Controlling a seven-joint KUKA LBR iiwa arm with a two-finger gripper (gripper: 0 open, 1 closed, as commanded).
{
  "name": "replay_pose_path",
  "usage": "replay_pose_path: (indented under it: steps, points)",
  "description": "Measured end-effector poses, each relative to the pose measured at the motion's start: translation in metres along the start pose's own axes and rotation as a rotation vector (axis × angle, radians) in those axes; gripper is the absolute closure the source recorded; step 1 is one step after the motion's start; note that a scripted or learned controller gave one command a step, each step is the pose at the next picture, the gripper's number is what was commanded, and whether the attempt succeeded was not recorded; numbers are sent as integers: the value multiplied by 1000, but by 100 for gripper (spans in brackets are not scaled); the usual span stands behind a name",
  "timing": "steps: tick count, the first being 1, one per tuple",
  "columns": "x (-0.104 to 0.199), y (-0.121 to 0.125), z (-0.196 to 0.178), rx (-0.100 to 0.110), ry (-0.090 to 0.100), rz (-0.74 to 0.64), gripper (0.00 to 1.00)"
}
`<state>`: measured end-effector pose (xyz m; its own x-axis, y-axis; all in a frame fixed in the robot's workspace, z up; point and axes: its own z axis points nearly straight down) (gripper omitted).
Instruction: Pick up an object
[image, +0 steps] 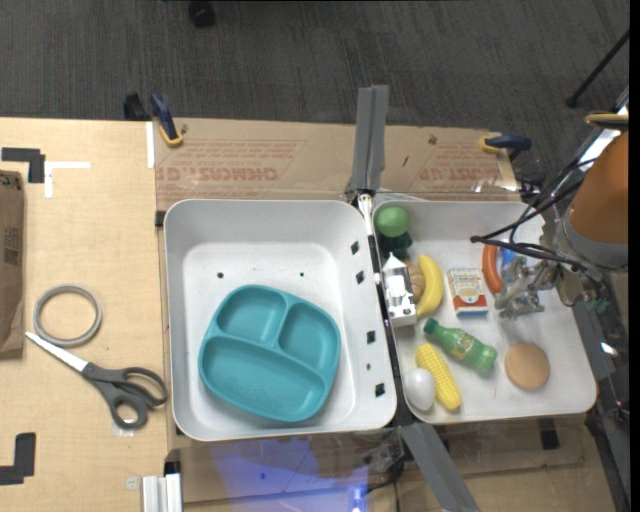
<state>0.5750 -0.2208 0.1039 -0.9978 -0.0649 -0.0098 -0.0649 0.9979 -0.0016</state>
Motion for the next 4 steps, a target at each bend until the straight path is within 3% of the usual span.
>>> replay_pose_path:
  steps: [1,2,3,4]
  points:
    - [0,0,0,0,0,0,0]
    - [-2,0,-11,2,-5,-2,100]
    - [-2,0,-11,1,-5,-2,0]
    - [9,-1,11,-2,6,88,0]
